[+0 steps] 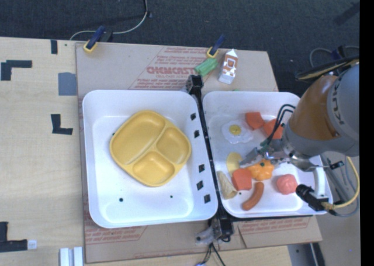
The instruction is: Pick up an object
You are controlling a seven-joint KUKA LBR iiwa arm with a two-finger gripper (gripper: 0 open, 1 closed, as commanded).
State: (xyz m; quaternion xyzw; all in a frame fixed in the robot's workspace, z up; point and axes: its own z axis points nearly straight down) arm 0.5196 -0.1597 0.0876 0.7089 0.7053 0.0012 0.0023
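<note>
- Reaching in from the right edge of the surface, I hang over the right bin (213, 142), my orange band above its right wall.
- My gripper (261, 156) sits low in the middle of that bin, pointing toward the divider between the two bins.
- I cannot tell from this slant how my gripper stands, wide or narrow, and I cannot see anything caught in it.
- An orange pepper-like piece (261, 171) lies just beside my gripper, on its near side; whether we touch I cannot tell.
- A red block (241, 179) rests against that orange piece on the side toward the divider.
- A sausage (253, 196) lies tilted near the bin's front edge, just in front of the red block.
- A pink round piece (286, 183) sits toward the front right corner of the bin, near the sausage but apart from it.
- A fried egg (235, 131) lies toward the back of the bin, on the divider side.
- An orange-red chunk (254, 120) lies close to the egg, further toward the back right.
- A pale wedge (226, 184) lies along the divider wall near the front.
- The left bin (93, 142) carries a yellow divided plate (151, 147) at its middle, turned at a slant.
- A small milk carton (228, 65) stands on the cardboard sheet (169, 66) behind the right bin, with a green clamp (205, 66) just beside it.
</note>
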